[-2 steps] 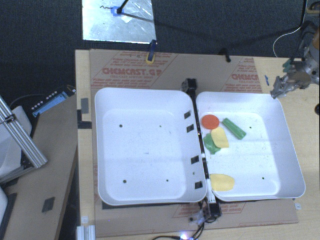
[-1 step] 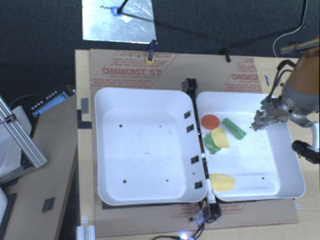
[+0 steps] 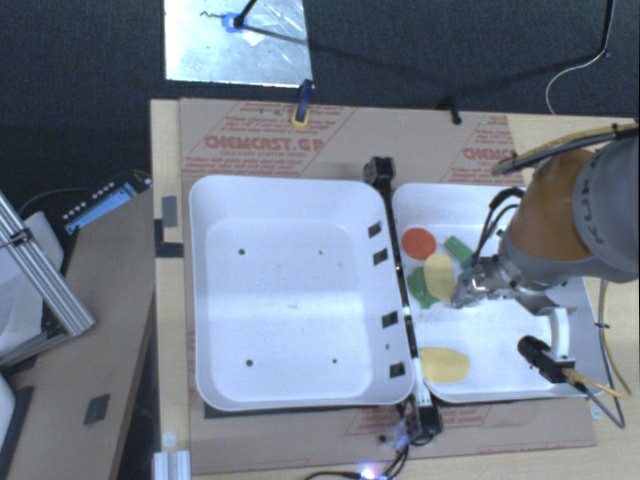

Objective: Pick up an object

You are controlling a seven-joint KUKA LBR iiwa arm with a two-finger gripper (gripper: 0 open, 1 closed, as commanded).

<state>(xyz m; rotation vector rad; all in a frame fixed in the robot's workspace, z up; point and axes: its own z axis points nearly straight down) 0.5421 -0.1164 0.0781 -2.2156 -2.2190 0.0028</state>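
In the right bin (image 3: 470, 196) lie a round red-orange piece (image 3: 418, 241), a pale yellow piece (image 3: 438, 271), a green piece (image 3: 420, 288) beside it, another green piece (image 3: 459, 249) and a yellow oval piece (image 3: 445, 365) near the front wall. My gripper (image 3: 466, 290) hangs low over the bin, right of the pale yellow piece and close against it. The wrist hides how the gripper stands and whether anything is in it.
The left bin (image 3: 290, 193) sits beside the right one, with a black divider strip (image 3: 398, 288) between them. The grey arm with its orange band (image 3: 555, 203) covers the right bin's right side. A cardboard sheet (image 3: 260, 138) lies under both bins.
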